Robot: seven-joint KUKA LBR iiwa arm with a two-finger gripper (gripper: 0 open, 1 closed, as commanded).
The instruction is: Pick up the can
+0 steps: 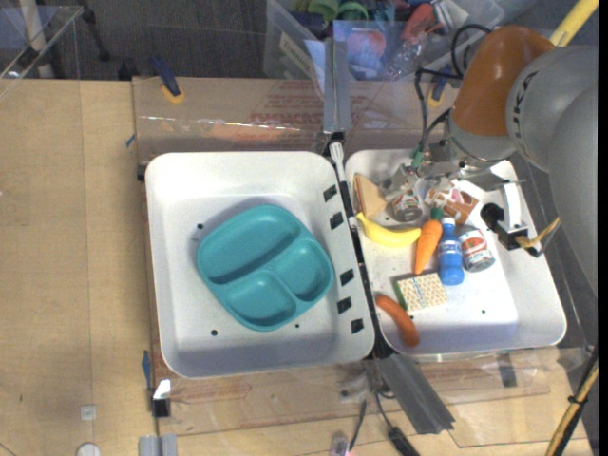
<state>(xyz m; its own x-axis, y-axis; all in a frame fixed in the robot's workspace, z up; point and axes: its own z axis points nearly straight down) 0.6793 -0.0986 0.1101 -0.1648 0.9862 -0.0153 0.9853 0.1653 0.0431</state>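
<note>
We find the can (pixel 477 252) lying in the right bin (pixel 532 326), toward its right side, just beside a blue bottle (pixel 450 256) and a carrot (pixel 428 242), with a banana (pixel 388 232) further left and a patterned packet (pixel 421 292) below; these things crowd the bin's upper middle, so we judge the can has little free room on its left and more on its right. A second orange piece (pixel 399 317) rests near the divider. The left bin (pixel 180 340) bears a teal divided plate (pixel 263 266), well apart from the work. Our arm (pixel 503 79) bends in from the right, its orange band high over the bin's far edge, and the gripper (pixel 425 177) hangs low over the clutter at the bin's back, above and left of the can and apart from it. We cannot tell how the jaws stand; nothing visibly sits between them.
</note>
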